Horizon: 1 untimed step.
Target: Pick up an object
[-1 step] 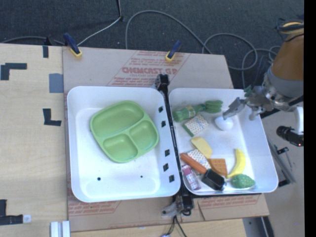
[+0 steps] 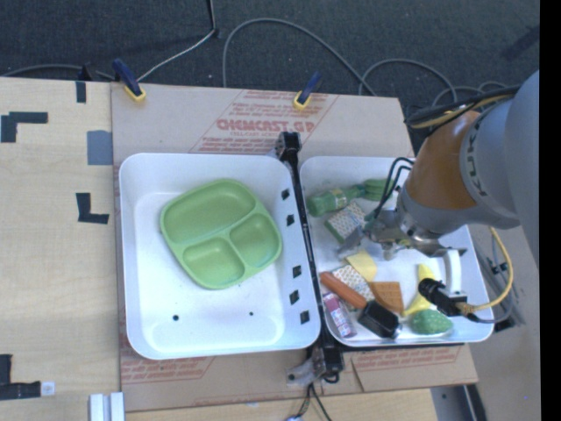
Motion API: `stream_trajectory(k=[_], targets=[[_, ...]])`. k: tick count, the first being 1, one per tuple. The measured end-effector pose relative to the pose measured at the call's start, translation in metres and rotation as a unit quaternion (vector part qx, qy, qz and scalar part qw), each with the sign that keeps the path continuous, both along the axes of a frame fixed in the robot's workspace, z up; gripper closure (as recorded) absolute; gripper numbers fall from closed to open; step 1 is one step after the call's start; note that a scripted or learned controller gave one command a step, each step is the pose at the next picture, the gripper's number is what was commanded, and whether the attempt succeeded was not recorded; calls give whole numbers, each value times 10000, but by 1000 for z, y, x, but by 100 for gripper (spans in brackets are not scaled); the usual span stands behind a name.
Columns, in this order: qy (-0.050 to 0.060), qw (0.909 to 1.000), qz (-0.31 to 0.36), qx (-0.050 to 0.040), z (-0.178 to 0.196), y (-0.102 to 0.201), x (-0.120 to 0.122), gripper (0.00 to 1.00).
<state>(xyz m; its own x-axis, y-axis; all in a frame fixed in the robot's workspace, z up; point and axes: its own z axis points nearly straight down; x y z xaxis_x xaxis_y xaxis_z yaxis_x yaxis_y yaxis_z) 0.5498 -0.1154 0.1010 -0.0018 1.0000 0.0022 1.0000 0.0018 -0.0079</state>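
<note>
A grey KUKA arm with an orange band reached in from the right over the right-hand bin (image 2: pixel 480 281), its gripper (image 2: pixel 384 232) low among a crowded heap of small items, beside a grey-and-white checked packet (image 2: pixel 347 222) and a yellow wedge (image 2: pixel 361 265). Whether its fingers were spread or closed could not be told from this angle, and nothing was visibly held between them. The candidates for picking all lay in that bin: a green bottle-like object (image 2: pixel 337 198) near the divider, an orange carrot-like stick (image 2: pixel 342 289), a tan block (image 2: pixel 389 295), a black piece (image 2: pixel 379 319), a green lump (image 2: pixel 429 322) and a small pink-capped bottle (image 2: pixel 337 314). The left bin (image 2: pixel 140 261) bore a green sectioned plate (image 2: pixel 221 232). The risk appeared to lie in the crowding: items touched or overlapped, so a closing grip could catch an edge only, nudge neighbours aside, or pinch two pieces at once and drop both on lifting. The flat packet seemed likely to slip.
</note>
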Motion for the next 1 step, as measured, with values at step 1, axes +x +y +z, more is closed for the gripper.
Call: stream_trajectory(k=[1], targets=[[-76, 10000, -5, -27, -16, 9, -36, 0]])
